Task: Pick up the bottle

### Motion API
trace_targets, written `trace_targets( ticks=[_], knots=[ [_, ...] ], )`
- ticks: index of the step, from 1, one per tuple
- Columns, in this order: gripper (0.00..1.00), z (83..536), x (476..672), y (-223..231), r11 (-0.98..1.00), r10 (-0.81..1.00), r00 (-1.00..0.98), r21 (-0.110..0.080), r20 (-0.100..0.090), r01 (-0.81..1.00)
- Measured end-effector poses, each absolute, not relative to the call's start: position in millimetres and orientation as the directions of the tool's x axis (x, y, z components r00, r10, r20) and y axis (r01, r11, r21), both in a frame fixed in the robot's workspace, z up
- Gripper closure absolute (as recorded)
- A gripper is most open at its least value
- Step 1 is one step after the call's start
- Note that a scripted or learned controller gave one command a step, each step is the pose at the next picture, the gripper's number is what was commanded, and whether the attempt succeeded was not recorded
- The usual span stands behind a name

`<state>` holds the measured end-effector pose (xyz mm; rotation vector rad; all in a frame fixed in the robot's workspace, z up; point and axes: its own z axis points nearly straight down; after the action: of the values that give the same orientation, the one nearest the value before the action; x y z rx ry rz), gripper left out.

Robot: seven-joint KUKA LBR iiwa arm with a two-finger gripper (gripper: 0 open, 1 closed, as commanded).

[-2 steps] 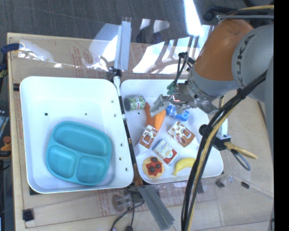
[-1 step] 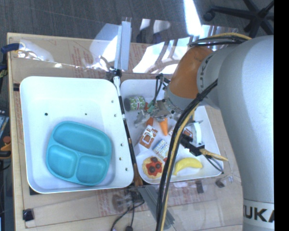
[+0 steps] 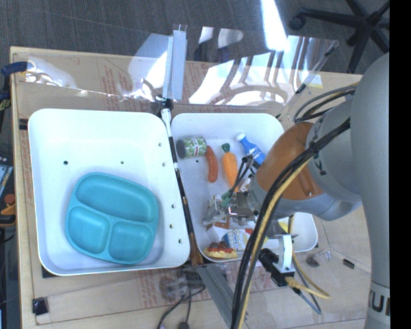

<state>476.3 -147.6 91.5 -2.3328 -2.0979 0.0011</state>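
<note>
Bottle (image 3: 248,147) hemmed by carrot (image 3: 230,169), bin wall (image 3: 274,123) and arm (image 3: 294,170); open room leftward.

Two white bins (image 3: 96,125) (image 3: 212,125) are counted, with one blue tray (image 3: 113,216), one bottle (image 3: 248,147), one carrot (image 3: 230,168), one sausage (image 3: 212,164) and one small can (image 3: 192,147).

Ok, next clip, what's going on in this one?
A grey arm with an orange band reaches in from the right over the right bin, its pincer low among the small toy food pieces. The blue bottle lies near the bin's far side, beside an orange carrot, and is not between the fingers. Whether the pincer is open or shut is unclear. The left bin holds a teal divided tray.
</note>
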Motion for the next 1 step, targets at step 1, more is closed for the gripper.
trace_targets(
  ticks=[1],
  knots=[
    [0.00,90.3,534.5,-133.1,-0.032,0.999,0.032,-0.005,0.001,0.999]
  ],
)
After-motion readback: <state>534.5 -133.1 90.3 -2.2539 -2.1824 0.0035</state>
